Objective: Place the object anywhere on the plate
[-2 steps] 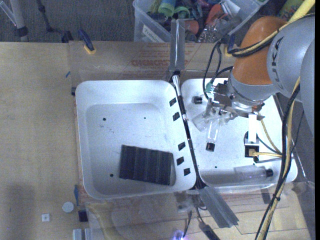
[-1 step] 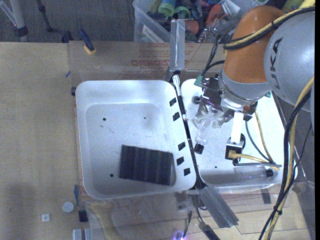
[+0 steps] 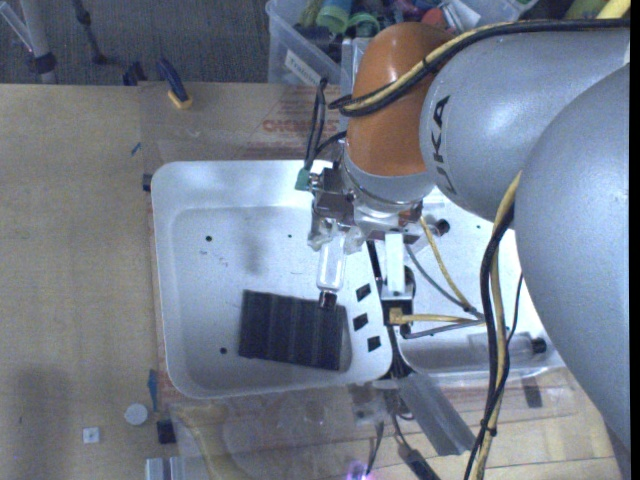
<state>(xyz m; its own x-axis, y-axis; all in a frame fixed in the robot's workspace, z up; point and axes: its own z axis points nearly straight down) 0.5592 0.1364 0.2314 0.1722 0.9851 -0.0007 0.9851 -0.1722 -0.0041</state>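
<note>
A dark, ribbed rectangular plate (image 3: 290, 330) lies flat in the left white bin (image 3: 190, 268), towards its front right. My gripper (image 3: 361, 296) hangs just above the plate's far right corner, open, with its fingers spread wide. The left fingertip (image 3: 326, 299) is at the plate's upper right edge. The right finger (image 3: 396, 273) is over the wall between the two bins. Nothing sits between the fingers. The grey arm with its orange band (image 3: 395, 98) covers most of the right bin.
A clear tub of colourful toys (image 3: 400, 3) stands behind the bins. A blue clamp (image 3: 178, 94) lies on the bench at the back left. Small black markers (image 3: 361, 320) dot the dividing wall. Yellow cables (image 3: 440, 317) trail over the right bin.
</note>
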